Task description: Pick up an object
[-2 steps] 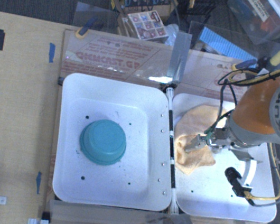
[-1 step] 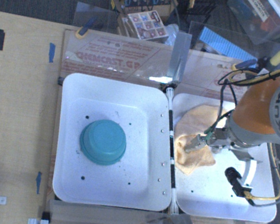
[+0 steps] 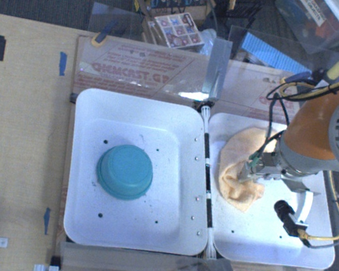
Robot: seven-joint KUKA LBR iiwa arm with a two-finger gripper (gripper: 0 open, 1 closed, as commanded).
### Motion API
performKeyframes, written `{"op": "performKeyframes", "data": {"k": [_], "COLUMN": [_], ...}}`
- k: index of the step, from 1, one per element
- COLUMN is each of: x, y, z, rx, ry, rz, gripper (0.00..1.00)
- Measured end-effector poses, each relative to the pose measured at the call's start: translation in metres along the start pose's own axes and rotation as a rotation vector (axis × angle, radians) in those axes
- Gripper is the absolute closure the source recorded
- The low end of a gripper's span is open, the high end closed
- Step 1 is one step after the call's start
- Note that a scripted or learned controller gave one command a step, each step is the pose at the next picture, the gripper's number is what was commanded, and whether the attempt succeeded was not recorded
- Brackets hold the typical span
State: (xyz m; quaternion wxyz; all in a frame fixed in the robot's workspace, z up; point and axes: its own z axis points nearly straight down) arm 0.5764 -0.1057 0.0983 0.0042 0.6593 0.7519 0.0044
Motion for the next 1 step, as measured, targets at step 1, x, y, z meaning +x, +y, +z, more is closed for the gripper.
{"op": "performKeyframes", "data": {"k": [1], "x": [0.0379], "y": [0.0186], "z": [-0.1439], "rx": [0.014], "ry": [0.001], "rz": [-0.137], "gripper": [1.00]}}
